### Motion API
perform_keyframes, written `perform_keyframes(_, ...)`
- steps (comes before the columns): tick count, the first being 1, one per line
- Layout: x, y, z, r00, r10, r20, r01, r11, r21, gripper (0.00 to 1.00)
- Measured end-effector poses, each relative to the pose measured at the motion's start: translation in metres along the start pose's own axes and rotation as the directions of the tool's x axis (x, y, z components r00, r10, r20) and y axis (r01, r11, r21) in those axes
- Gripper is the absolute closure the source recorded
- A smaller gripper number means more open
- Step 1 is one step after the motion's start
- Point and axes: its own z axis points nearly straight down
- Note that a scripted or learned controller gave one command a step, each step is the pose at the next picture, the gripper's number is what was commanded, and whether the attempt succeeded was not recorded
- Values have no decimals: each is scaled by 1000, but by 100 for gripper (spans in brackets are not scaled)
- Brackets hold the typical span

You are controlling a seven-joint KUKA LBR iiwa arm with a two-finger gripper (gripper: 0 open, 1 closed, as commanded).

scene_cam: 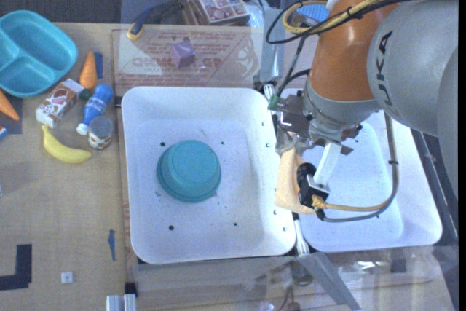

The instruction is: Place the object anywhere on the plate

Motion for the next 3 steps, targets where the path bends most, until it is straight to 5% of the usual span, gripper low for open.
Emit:
perform_keyframes(1,87,20,61,973,-231,0,231,973,-1,100)
perform_keyframes(2,117,-7,83,777,-629,-1,629,777,2,100)
perform_keyframes(3,109,60,99,711,-703,1,703,711,-3,100)
